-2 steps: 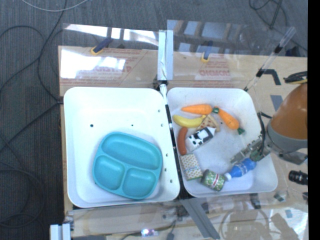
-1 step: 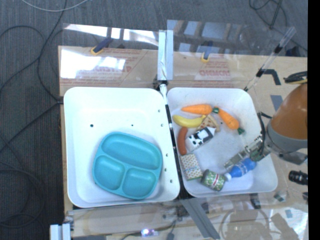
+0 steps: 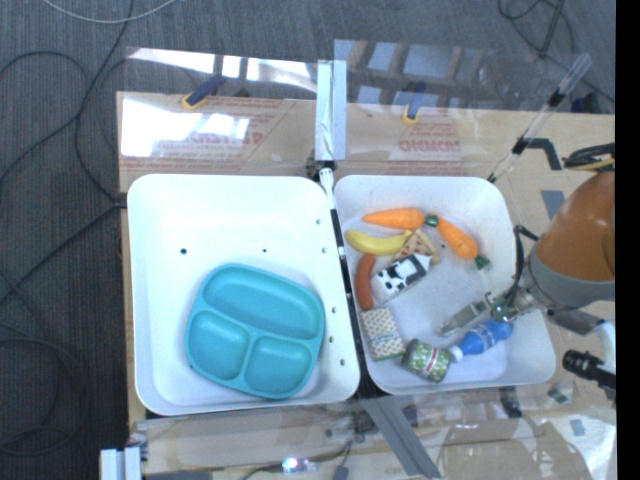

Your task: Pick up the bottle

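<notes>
The bottle point(image 3: 485, 338) is small and blue with a white cap. It lies on its side near the front right of the right bin point(image 3: 520, 368), cap pointing left toward a green can point(image 3: 427, 360). My gripper point(image 3: 490, 312) hangs low just above and behind the bottle, close to its blue body, at the end of the grey and orange arm point(image 3: 580, 243) reaching in from the right. Whether it touches the bottle is unclear.
In the right bin lie two carrots point(image 3: 395, 218) point(image 3: 458, 236), a banana point(image 3: 375, 241), a sausage point(image 3: 364, 280), a black-and-white cow-patterned item point(image 3: 402, 273) and a waffle-like square point(image 3: 382, 332). The left bin point(image 3: 160, 228) holds a blue divided plate point(image 3: 258, 330).
</notes>
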